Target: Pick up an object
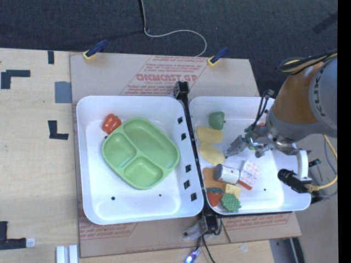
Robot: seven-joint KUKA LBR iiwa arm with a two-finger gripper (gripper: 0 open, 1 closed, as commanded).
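Observation:
My gripper (245, 149) hangs over the middle of the right bin (274, 201), open, with nothing between its fingers. Just below it lie a white and red packet (250, 175) and a small white can (227, 174) on its side. To its left are two yellow pieces (209, 134) (211, 154) and a green fruit (216, 119). At the bin's front left sit an orange piece (209, 175), a yellow block (232, 190), a red berry (213, 198) and a green broccoli-like toy (231, 203).
The left bin (88, 201) holds a green divided plate (140, 152) and a small red-orange toy (110, 123) at its back left. A black divider (189, 147) runs between the bins. The arm's grey and orange wrist (299, 108) looms over the right bin's right side.

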